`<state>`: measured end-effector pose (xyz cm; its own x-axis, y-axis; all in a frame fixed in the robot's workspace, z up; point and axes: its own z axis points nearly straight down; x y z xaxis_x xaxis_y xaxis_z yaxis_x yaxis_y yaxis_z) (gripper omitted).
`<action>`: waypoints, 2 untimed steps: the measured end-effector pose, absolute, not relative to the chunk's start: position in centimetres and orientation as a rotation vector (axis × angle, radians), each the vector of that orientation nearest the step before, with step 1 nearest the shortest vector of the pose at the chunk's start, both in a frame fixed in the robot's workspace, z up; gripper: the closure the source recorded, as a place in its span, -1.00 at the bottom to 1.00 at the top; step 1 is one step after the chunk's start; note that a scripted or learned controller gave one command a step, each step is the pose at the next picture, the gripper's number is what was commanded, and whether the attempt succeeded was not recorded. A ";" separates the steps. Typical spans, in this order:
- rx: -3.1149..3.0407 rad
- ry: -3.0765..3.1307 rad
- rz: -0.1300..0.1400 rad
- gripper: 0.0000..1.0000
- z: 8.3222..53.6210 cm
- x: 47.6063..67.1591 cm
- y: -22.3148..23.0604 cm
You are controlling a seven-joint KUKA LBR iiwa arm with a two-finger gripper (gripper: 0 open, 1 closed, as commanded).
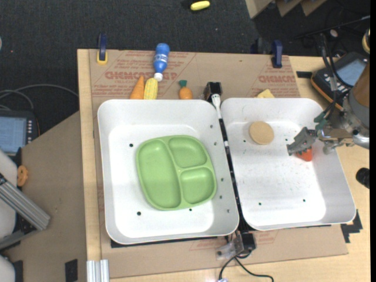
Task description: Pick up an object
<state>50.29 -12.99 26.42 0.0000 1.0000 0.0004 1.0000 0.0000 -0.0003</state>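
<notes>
A small orange object (305, 154) is seen at three o'clock in the right bin (282, 213), beneath the hand (306, 143), whose state cannot be told. It is judged light, best pinched across its middle.

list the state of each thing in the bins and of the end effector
green divided plate: flat in the left bin, nothing in its compartments
tan round piece: lying flat in the right bin, apart from the end effector
orange piece: on the right bin's floor, right under the end effector
end effector: low over the orange piece
</notes>
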 end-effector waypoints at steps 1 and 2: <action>-2.223 -2.210 0.009 -1.00 13.5 50.9 -19.8; -2.216 -2.222 0.001 -1.00 8.2 54.4 -17.3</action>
